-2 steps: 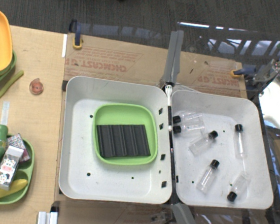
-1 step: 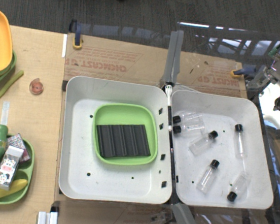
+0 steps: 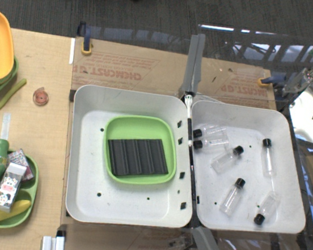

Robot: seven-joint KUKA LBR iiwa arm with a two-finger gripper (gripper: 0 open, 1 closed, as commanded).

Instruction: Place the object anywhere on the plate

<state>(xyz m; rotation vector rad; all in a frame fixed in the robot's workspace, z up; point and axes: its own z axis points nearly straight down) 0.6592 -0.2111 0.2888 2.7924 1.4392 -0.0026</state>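
On green plate (image 3: 137, 173): dark ridged block (image 3: 137, 157); clear vials (image 3: 232, 196) in right bin (image 3: 292, 139).

Red print on the cardboard sheet (image 3: 152, 72) behind the bins appears upside down and mirrored; it reads roughly "CHEMCAST". Remaining print there is illegible.

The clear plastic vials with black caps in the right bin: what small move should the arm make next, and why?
Probably descend over one clear plastic vial with a black cap lying apart in the right white bin. All vials lie there loose, and the green square plate in the left white bin carries only a dark ribbed mat.
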